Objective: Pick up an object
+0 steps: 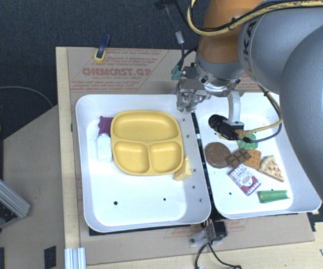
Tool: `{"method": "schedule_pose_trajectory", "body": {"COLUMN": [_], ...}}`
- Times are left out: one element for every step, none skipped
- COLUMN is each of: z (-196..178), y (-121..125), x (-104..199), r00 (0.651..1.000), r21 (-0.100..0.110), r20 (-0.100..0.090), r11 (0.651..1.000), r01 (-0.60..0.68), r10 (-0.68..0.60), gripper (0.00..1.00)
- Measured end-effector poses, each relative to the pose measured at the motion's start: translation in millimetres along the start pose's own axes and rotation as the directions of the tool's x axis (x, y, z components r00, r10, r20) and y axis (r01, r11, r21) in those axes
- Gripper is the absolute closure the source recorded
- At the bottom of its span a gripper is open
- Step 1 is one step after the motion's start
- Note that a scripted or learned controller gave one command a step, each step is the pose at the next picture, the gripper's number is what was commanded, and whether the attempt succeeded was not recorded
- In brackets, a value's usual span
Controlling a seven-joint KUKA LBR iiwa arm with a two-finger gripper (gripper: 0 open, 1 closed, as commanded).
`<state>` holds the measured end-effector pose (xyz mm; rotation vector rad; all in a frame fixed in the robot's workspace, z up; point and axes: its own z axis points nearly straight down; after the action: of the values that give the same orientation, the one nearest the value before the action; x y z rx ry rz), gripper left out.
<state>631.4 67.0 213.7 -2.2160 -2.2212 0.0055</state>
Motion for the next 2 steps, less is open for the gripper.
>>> {"method": "schedule_pose_trajectory", "body": {"z": [-10.8, -4.7], "y": [-4.0, -1.3], "x": [-12.2, -11.0], "r00": [1.0, 1.0], "r21": [-0.003, -0.002], "r20": [0.0, 0.001], "r11": [1.0, 1.0], "r01": [-0.003, -0.002], "r10": [0.003, 0.002], "gripper": [1.0, 1.0]}}
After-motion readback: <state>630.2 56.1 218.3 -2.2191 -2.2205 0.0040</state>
